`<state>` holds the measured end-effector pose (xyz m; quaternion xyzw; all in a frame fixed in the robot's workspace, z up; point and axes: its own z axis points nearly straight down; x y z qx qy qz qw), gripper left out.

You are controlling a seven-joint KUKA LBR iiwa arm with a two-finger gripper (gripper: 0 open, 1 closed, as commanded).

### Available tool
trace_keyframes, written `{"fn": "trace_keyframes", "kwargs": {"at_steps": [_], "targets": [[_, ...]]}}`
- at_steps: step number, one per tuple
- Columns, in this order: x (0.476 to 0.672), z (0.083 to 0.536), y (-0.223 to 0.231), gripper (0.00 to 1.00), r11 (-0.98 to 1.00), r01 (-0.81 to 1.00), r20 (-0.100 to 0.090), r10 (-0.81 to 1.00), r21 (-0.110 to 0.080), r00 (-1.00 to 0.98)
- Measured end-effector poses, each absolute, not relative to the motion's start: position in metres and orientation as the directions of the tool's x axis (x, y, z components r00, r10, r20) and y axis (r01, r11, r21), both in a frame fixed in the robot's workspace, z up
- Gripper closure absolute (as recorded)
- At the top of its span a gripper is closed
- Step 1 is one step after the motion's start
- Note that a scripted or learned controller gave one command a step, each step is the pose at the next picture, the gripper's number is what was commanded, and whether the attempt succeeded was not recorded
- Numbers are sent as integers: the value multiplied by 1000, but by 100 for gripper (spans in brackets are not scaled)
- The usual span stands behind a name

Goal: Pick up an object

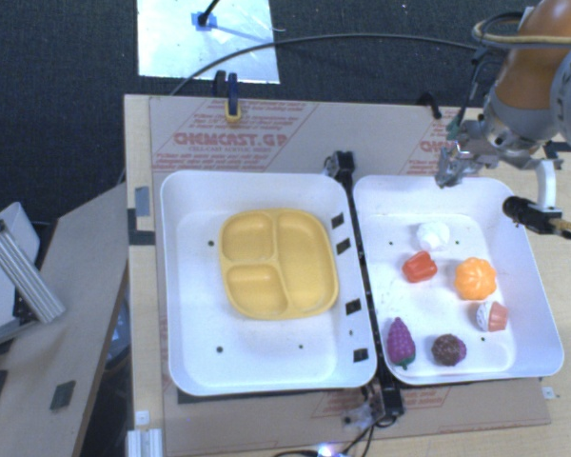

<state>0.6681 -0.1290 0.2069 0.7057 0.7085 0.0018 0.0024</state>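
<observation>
A grey KUKA arm with an orange band reaches in from the right, its jaws (pixel 451 172) poised above the far rim of the right bin (pixel 533 284); whether they stand apart or together cannot be told, and nothing shows between them. The right bin holds 6 small objects, all well apart from the jaws: a white piece (pixel 433 233) nearest the far side, a red pepper (pixel 420 268) just beside it, an orange pumpkin-like fruit (pixel 475 278), a white-and-orange piece (pixel 492 316), a dark brown round item (pixel 448 349) and a purple fruit (pixel 401 342) near the front edge. In the left bin (pixel 186 284), a yellow tray (pixel 277 262) with 3 compartments lies flat. Both bins sit side by side on the bench (pixel 266 131).
</observation>
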Motion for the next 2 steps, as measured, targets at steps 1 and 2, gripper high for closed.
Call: {"fn": "trace_keyframes", "kwargs": {"at_steps": [1,2], "targets": [[667,217,-67,100,10,1000,1,1000,3,-10],[658,227,-15,100,10,1000,2,1000,3,-10]]}}
